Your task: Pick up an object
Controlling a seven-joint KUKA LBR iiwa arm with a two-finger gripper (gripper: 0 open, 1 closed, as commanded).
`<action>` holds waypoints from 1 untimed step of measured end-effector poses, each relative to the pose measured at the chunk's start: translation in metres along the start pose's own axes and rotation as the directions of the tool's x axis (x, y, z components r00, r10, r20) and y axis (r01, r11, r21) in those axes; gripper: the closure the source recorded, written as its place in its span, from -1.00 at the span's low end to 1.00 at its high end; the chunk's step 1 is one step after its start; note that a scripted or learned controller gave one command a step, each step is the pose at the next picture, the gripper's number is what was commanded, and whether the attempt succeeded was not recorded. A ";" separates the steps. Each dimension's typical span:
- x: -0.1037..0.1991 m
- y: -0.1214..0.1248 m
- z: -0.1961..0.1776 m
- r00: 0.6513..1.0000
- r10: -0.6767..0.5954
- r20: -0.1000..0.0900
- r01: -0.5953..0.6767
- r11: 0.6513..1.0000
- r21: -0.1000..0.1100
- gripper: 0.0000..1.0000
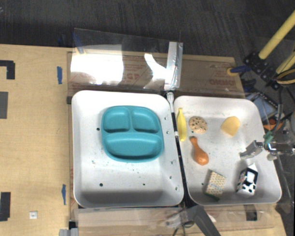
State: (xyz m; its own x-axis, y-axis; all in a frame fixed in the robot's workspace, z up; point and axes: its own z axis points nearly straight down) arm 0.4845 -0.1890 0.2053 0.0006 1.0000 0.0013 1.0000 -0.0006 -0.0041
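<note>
The right bin (213,105) holds several small objects. A yellow banana (181,125) lies along its left wall, with a speckled cookie (198,124) beside it. A pale yellow lump (230,125) sits toward the back, and an orange drumstick (198,151) lies in the middle. At the front are a patterned block (215,183) and a black-and-white carton (248,181). My gripper (255,149) hangs at the bin's right edge, just above the carton and apart from it. I see nothing held in it.
The left bin (82,180) carries a teal divided plate (132,133). A clear plastic sheet (125,63) stands behind the bins. Cables and a yellow pole (283,30) crowd the right side. Cardboard covers the bench on the left.
</note>
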 end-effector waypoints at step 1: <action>0.065 0.054 0.084 0.999 0.054 -0.002 -0.054 0.999 0.005 -1.00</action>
State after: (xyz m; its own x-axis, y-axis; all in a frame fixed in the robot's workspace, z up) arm 0.5377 -0.1241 0.1214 0.0549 0.9985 0.0031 0.9984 -0.0549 -0.0094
